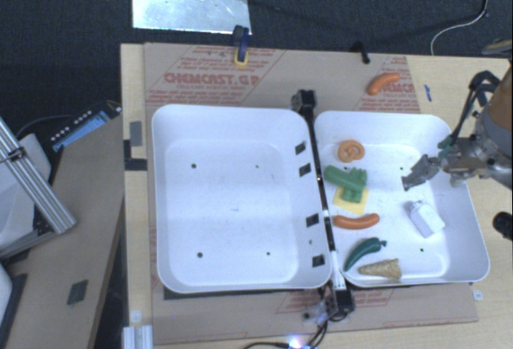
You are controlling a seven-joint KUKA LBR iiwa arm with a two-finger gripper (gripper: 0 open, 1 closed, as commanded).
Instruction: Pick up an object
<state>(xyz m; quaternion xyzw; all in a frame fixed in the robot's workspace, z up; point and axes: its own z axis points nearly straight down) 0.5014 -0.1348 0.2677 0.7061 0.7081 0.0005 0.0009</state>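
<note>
The task is at its start as far as the view shows: nothing is lifted and every object lies on the floor of the right bin [461, 255]. The gripper [416, 176] hangs over that bin's right half, near its right wall, with the arm [493, 148] reaching in across the rim. Its dark fingers point down and to the left, and nothing sits between them; whether they are spread or closed I cannot tell from this angle. Just below the gripper, toward the bin's front right, lies a small white block [426, 219], the closest object and so the likeliest target, though that is a guess. Along the bin's left wall runs a row of toys: a pretzel [350, 151] near the back, then a green piece [346, 177] resting on a yellow piece [351, 195], then a sausage [356, 221], and at the front left corner a green pepper [364, 249] with a cone [380, 268] just beside it. A second sausage [383, 83] lies outside the bins on the board behind the right bin. The left bin [172, 147] takes no part yet. What is left is the whole pick: settle over one object, descend, close on it, and raise it off the floor. The white block is pale against the white bin, so its edges are hard to read here.
</note>
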